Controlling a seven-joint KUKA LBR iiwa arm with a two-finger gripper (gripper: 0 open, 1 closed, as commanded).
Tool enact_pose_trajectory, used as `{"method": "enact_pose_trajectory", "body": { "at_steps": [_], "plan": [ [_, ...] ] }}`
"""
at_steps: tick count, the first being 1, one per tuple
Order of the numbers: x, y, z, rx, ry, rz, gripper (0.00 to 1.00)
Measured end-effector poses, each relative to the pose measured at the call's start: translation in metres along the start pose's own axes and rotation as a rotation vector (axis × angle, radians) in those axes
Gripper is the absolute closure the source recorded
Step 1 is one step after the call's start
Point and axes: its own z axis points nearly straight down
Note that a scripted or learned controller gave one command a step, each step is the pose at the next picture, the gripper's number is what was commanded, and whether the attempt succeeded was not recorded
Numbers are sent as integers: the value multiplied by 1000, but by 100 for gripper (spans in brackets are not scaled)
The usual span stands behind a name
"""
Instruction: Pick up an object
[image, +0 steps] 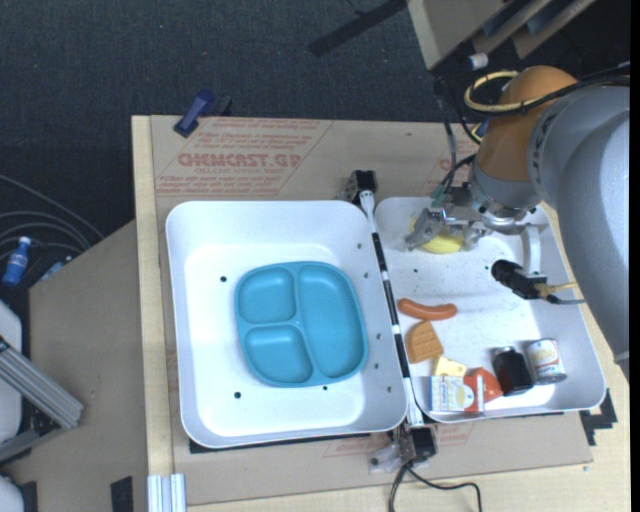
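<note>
From the overhead camera: claw (447, 228) lowered into the right bin's (570, 390) far left corner, directly over a yellow object (441, 244); finger opening and any hold impossible to tell. Nearer in that bin lay a sausage (427, 310), a can (545, 360) and a carton (452, 390). Left bin (200, 400) held a blue divided plate (299, 322).

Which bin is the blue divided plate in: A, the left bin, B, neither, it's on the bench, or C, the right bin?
A: the blue divided plate lies flat in the left bin, while the sausage and the small can lie in the right bin.
</note>
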Motion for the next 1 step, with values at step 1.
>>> {"method": "enact_pose_trajectory", "body": {
  "at_steps": [1],
  "plan": [
    [-1,-2,-9,12,-1,-1,100]
  ]
}}
